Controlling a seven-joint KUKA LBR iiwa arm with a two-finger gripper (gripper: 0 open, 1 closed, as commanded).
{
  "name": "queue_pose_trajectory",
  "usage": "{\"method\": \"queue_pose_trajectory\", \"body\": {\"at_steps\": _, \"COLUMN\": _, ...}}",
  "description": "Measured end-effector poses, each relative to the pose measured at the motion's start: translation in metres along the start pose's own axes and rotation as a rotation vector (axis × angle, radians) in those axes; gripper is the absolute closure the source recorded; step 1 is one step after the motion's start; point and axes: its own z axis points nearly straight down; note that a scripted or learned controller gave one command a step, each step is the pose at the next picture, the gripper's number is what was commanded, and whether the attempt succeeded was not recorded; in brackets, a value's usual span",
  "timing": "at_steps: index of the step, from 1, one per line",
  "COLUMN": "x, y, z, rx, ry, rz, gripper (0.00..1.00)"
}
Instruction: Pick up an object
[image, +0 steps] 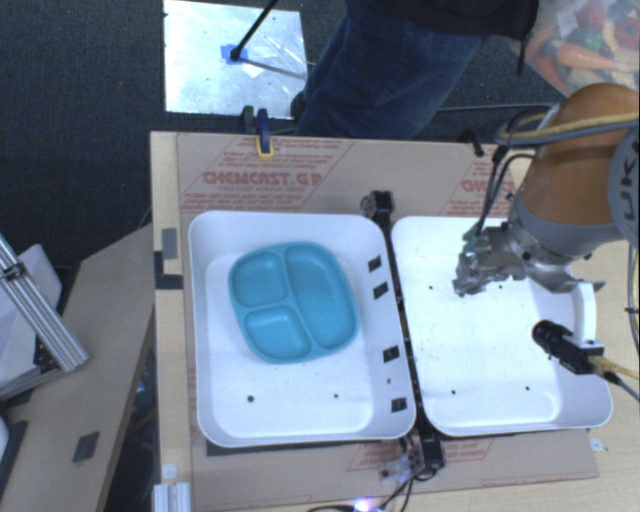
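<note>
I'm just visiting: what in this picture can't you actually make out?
- Gripper over the right bin: its tip is small and blurred, so what it holds is unclear.
- Arm: cut off by the right edge.
- Blue divided plate in the left bin: fully visible.

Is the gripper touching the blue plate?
Apart. The camera view shows the gripper over the right bin, while the blue plate lies in the left bin.

A pale blue divided plate (294, 301) lies in a white bin (215, 330) on red-lettered brown cardboard (300, 165).
</note>
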Motion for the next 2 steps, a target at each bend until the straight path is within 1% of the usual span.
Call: {"method": "queue_pose_trajectory", "body": {"at_steps": 2, "x": 0.118, "y": -0.009, "z": 0.035, "rx": 0.003, "ry": 0.000, "rz": 0.000, "gripper": 1.00}}
